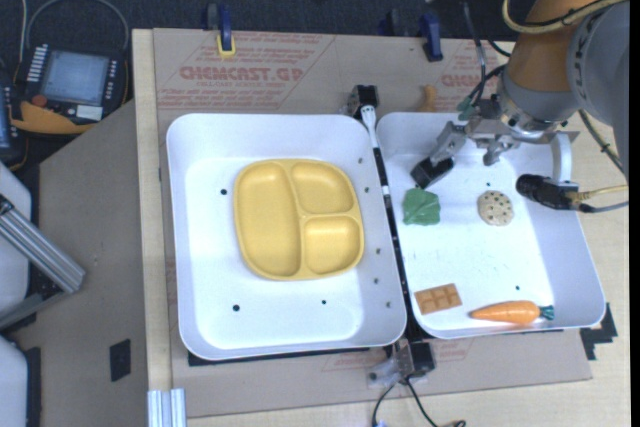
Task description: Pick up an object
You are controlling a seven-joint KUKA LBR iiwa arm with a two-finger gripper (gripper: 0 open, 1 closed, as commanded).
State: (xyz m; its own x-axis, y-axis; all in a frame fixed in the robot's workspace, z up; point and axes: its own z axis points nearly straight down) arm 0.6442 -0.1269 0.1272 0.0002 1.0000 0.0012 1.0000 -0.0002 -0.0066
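- Brown desk [300, 65] carries two white bins
- Green object [421, 207] lies in right bin [575, 265], just below the end effector [480, 155], apart from it
- End effector spread wide, holding nothing
- Cookie [494, 207] beside; carrot [508, 313] at front

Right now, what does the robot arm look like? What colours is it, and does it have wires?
The arm is grey and rounded, with a big orange band above the wrist. A yellowish cable loops beside the orange part, and thin dark wires run down toward the wrist. At the end sits a silvery metal gripper with two fingers; one dark finger shows clearly.
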